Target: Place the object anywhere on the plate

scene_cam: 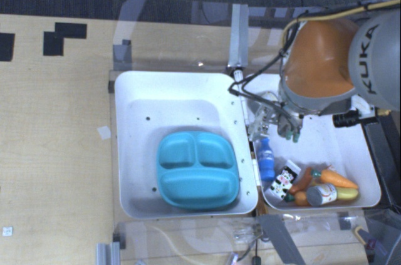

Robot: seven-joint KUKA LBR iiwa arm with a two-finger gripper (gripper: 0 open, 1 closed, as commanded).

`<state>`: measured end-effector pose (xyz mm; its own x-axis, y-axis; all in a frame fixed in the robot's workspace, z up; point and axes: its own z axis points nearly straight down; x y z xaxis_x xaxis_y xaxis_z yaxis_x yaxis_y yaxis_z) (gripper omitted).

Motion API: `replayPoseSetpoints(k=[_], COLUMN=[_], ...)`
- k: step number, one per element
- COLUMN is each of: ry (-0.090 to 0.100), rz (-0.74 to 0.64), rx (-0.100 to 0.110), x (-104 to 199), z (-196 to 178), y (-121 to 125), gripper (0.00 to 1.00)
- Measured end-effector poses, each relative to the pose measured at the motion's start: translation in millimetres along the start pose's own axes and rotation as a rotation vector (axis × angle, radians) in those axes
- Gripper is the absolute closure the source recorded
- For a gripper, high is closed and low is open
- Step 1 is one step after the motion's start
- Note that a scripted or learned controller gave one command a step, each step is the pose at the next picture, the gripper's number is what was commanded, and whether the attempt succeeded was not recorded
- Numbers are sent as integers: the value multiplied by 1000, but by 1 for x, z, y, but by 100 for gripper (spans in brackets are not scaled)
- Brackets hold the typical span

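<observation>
From the overhead camera view, your tool point(279, 126) hangs over the right bin point(369, 157), and I can't tell its opening or grip. The blue bottle point(266, 159) lies just below it, long axis running up-down; the blue plate point(197, 170) waits left.

Arm point(369, 63): grey rounded casing, smooth.
Band point(319, 60): broad orange ring above the wrist, glossy, domed.
Marking: "KUKA" in dark letters on the grey casing.
Cables point(263, 69): black, looping off the wrist; a yellow one near the top.
Tool point(279, 126): silvery metal parts, small, cluttered; fine detail blurred.
</observation>
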<state>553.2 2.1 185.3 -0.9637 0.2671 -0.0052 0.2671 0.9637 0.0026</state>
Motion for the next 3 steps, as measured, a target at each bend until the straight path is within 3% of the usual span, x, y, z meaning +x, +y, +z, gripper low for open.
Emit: replayPoseSetpoints(k=[1, 2, 3], ry=[-6, -9, -4], rz=[-351, -663, -967], rx=[-1, -1, 0], x=[-20, -104, -20], z=[-2, -2, -28], y=[-25, -9, -22], gripper=[100, 100, 100])
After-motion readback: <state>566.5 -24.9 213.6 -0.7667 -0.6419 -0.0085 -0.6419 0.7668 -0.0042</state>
